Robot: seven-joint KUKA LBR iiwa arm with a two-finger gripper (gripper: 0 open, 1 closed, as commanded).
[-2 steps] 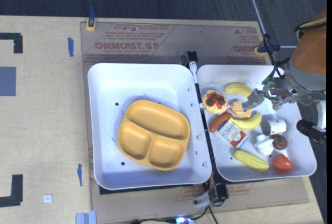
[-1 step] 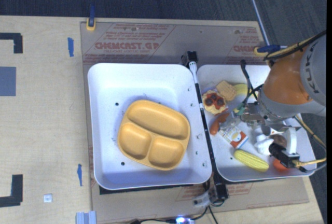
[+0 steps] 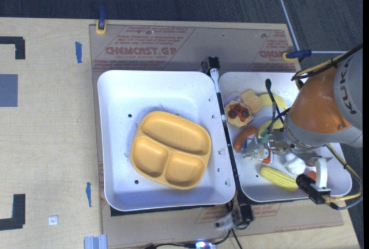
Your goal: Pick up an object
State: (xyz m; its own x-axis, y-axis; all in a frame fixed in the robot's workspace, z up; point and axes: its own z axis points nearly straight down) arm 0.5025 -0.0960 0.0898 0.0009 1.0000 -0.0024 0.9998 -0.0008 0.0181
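Observation:
My gripper [image 3: 268, 146] is low inside the right bin [image 3: 340, 187], under the orange wrist band, among small toy foods. A red sausage-like piece [image 3: 244, 137] lies just left of it. A yellow corn cob [image 3: 278, 177] lies below it near the bin's front. A round red and brown piece [image 3: 237, 112], a tan waffle-like piece [image 3: 251, 99] and a yellow piece [image 3: 272, 101] sit toward the bin's back left. The arm hides whatever lies under the wrist.
The left bin [image 3: 115, 98] holds a yellow three-compartment tray [image 3: 170, 148]. A white object [image 3: 294, 165] lies under the arm in the right bin. A black divider rail [image 3: 225, 138] runs between the bins. Cables hang off the arm on the right.

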